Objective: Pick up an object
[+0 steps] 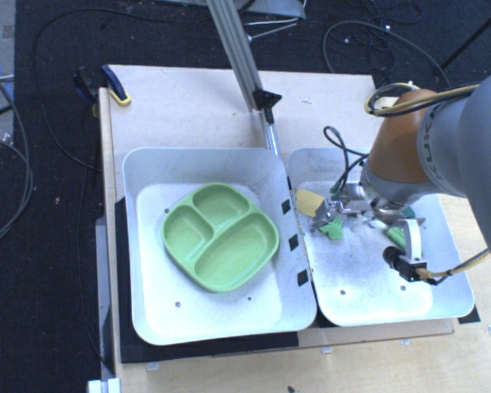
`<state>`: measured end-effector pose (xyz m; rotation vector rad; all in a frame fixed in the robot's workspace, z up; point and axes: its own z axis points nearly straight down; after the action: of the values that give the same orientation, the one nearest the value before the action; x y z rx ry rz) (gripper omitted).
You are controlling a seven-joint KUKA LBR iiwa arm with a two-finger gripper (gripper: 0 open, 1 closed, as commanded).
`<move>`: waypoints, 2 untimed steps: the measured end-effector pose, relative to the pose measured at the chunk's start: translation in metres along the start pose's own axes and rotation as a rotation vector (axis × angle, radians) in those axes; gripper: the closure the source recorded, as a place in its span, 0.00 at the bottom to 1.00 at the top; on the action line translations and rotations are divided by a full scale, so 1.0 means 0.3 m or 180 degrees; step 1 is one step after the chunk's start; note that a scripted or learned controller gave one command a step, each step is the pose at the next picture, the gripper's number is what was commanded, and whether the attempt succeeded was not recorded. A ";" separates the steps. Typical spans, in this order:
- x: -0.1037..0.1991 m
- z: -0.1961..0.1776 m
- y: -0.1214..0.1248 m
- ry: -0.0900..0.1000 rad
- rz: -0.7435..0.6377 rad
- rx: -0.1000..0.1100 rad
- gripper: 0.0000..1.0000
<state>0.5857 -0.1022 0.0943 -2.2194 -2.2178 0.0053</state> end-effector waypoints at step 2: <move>-0.006 -0.252 0.030 -0.0006 -0.0009 -0.0039 1.00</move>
<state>0.5952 -0.1040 0.1700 -2.2233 -2.2281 -0.0064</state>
